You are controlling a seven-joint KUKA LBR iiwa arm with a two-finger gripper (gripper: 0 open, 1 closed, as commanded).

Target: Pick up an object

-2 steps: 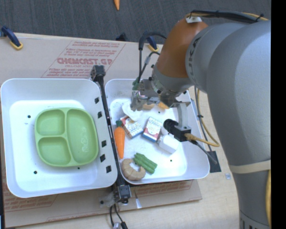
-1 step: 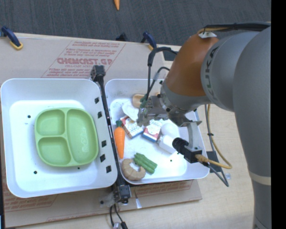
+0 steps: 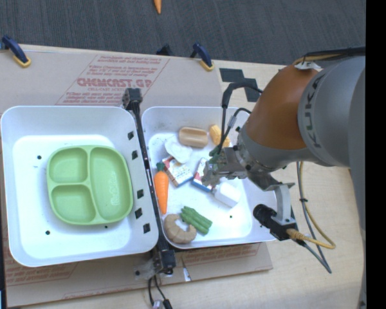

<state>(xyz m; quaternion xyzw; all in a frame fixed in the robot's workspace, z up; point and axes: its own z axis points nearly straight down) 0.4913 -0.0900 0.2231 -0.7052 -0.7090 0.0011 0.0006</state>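
The right bin (image 3: 241, 227) holds several toy foods: an orange carrot (image 3: 161, 190), a green bean pod (image 3: 197, 218) resting by a brown doughnut (image 3: 178, 231), a hot-dog bun (image 3: 193, 136), a yellow piece (image 3: 215, 133), a small red and white carton (image 3: 177, 172) and a white block (image 3: 225, 194). My gripper (image 3: 212, 174) reaches down into the middle of this bin, over a blue and white packet (image 3: 201, 181) beside the white block. The arm's bulk hides the fingertips.
The left bin (image 3: 13, 198) holds a green divided plate (image 3: 90, 184). A black divider with clips (image 3: 141, 166) runs between the bins. Cardboard (image 3: 116, 76) lies under both. Clamps sit at the back edge (image 3: 202, 55). A small orange item (image 3: 157, 2) lies on the floor beyond.
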